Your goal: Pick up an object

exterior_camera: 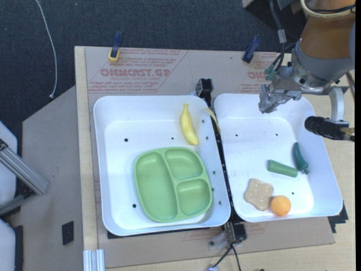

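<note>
My gripper (272, 103) hangs over the back edge of the right bin (254, 137), with nothing visible between its fingers. In that bin lie a green cylinder (282, 169), a dark green curved vegetable (300, 157), a tan cracker-like piece (258, 194) and an orange ball (280, 205), all toward the front right. The left bin (113, 129) holds a yellow banana (188, 125) near its back right and a green divided plate (172, 183) in the front middle.
The two bins meet along a ridge (219, 151) down the middle. Blue clamps (115, 45) (251, 49) sit on the board's back edge. A black fitting (327, 127) sticks out at the right bin's right side.
</note>
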